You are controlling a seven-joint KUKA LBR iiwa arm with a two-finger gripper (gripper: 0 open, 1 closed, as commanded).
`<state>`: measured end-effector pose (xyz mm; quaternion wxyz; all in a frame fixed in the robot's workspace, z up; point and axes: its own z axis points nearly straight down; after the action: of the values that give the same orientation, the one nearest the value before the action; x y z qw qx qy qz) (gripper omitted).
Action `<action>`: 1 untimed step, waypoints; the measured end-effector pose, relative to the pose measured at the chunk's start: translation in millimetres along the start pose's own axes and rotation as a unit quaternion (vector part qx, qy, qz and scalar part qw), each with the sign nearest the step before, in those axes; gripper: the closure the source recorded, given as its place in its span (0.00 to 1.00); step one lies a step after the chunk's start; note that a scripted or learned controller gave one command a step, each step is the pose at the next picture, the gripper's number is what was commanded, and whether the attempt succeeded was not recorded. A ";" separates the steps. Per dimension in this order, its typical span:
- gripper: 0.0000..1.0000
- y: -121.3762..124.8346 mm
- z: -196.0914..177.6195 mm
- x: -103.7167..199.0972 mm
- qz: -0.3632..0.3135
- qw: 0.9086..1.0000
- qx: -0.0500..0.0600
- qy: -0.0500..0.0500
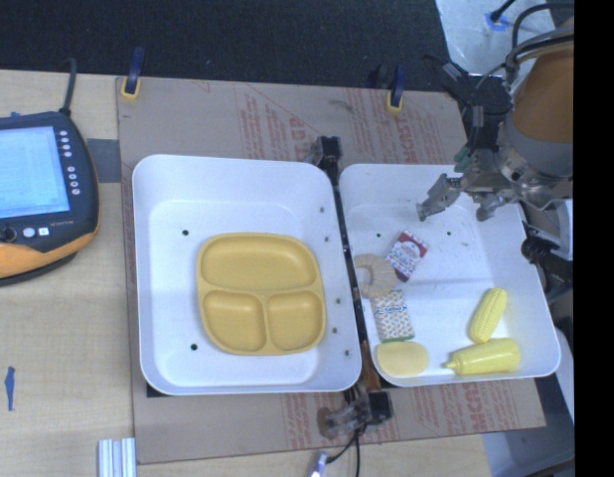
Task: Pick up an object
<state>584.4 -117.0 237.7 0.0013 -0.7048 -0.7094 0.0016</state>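
Observation:
My gripper (pixel 458 205) hovers over the far part of the right bin (pixel 534 266), its fingers spread open with nothing between them. Below and left of it lies a small red and white packet (pixel 406 256). A beige ring-shaped piece (pixel 371 270) rests against the bin's left wall, with a patterned packet (pixel 392 316) just in front of it. Along the near edge lie a pale yellow rounded piece (pixel 401 358), a yellow squeeze bottle (pixel 484 357) on its side and a yellow corn cob (pixel 488 313).
The left bin (pixel 163 266) holds a yellow divided plate (pixel 259 292). A teach pendant (pixel 34 192) sits on the bench at far left. Clamps (pixel 131 76) pin the cardboard under the bins.

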 end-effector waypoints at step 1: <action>0.00 26.3 34.4 23.0 -0.001 1.000 0.001 -0.001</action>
<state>610.4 -93.8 203.2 0.0018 -0.7044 -0.7098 0.0030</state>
